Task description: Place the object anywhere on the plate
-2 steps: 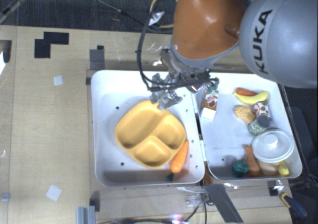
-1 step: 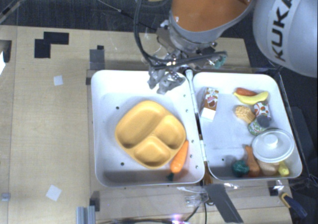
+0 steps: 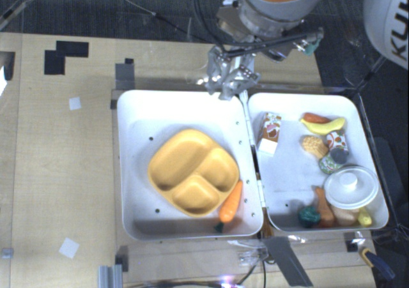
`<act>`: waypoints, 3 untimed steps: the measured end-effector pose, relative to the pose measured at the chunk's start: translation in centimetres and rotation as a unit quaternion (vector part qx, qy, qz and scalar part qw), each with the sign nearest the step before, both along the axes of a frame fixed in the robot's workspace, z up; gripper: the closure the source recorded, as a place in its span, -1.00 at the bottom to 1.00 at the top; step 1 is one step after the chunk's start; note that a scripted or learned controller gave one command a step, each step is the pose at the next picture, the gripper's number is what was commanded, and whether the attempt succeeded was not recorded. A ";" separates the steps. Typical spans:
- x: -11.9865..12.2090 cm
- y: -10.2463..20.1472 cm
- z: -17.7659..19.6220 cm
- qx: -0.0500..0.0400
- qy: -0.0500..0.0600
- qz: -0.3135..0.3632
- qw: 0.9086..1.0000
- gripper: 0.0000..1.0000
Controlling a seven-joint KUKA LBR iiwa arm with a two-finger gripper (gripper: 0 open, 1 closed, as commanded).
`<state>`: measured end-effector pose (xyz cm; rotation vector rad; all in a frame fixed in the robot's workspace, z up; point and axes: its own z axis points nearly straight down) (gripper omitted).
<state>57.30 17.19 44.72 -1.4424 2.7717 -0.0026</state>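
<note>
Gripper (image 3: 225, 82) of mine hangs over the left bin's (image 3: 137, 127) far right corner, can't tell its state. Carrot (image 3: 230, 202) lies by the near right edge, touching the plate (image 3: 192, 168).

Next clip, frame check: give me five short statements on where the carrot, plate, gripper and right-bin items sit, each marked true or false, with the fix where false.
1. The carrot lies fully inside a plate compartment. False: it lies in the left bin, against the yellow plate at its lower right rim.
2. The yellow plate sits in the left bin. True.
3. The gripper is down over the right bin. False: it sits above the far rims, near where the two bins meet.
4. A banana lies in the right bin. True.
5. The white lidded bowl sits on the plate. False: it is in the right bin, near its front right corner.
</note>
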 end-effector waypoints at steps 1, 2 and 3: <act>4.5 -3.4 2.7 -0.002 0.001 0.054 0.999 1.00; 7.6 -2.2 1.7 0.000 0.002 -0.036 0.999 1.00; 9.6 -5.2 4.2 -0.001 0.000 0.032 0.999 1.00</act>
